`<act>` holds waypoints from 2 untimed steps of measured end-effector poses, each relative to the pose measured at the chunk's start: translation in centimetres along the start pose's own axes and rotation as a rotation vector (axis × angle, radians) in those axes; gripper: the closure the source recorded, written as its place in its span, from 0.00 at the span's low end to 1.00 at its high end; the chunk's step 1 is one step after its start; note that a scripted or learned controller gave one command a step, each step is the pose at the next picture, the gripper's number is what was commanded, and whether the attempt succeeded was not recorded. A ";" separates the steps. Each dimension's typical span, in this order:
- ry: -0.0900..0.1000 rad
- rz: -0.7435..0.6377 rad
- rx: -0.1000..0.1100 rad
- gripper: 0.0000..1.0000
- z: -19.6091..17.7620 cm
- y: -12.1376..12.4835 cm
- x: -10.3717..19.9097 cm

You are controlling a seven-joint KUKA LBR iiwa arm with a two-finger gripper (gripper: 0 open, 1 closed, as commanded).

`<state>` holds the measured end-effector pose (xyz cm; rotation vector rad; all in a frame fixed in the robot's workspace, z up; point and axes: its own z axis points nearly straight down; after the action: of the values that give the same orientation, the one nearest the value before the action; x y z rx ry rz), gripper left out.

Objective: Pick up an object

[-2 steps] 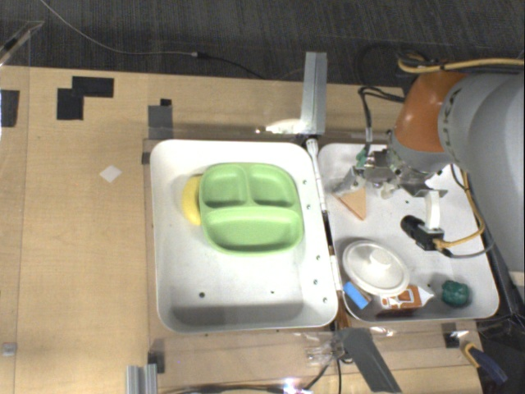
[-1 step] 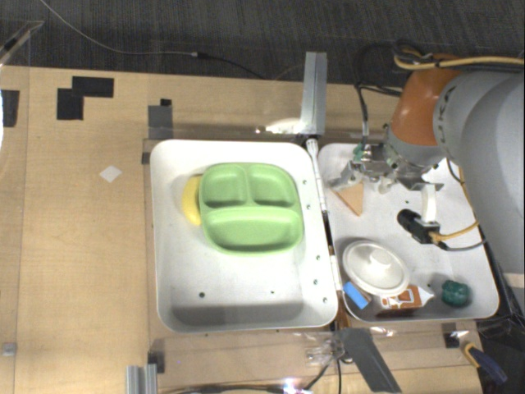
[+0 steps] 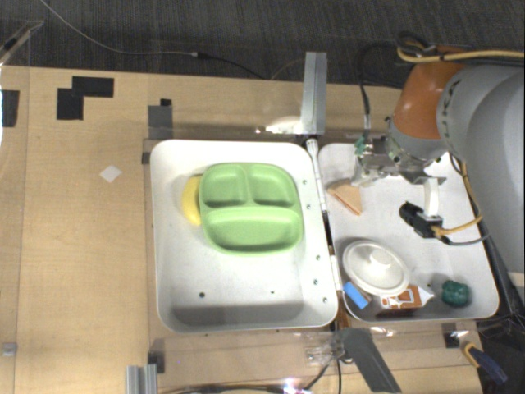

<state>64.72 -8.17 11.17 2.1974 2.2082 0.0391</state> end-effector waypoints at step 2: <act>0.004 -0.354 0.028 0.00 -2.2 -0.1 -5.7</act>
<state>64.61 -13.89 13.40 1.7848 2.5758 0.0051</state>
